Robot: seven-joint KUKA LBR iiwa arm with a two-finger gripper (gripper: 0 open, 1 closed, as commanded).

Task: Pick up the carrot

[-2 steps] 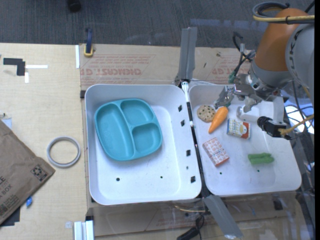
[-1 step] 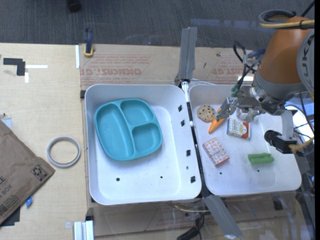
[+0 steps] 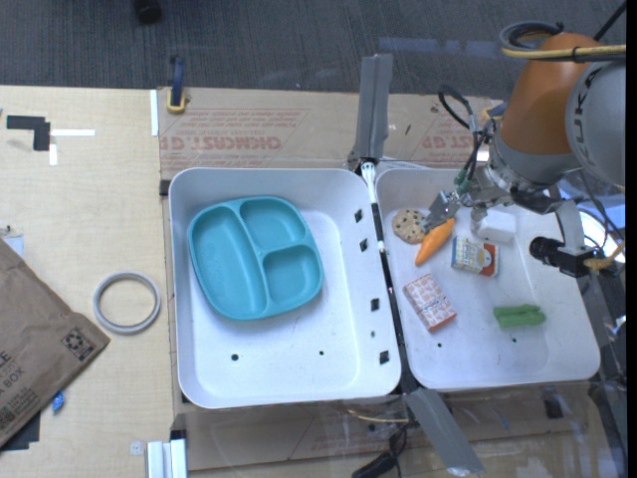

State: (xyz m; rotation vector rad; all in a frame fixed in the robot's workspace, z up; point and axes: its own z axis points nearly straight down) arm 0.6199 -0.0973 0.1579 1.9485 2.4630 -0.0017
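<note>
Behind both bins, cardboard reads reversed "CHEMCAST"; the pincer grips the carrot.

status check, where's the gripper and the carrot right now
Gripper low in right bin, at carrot's top end. Carrot tilted, grip unconfirmed. Cookie and small box close on either side.
</note>
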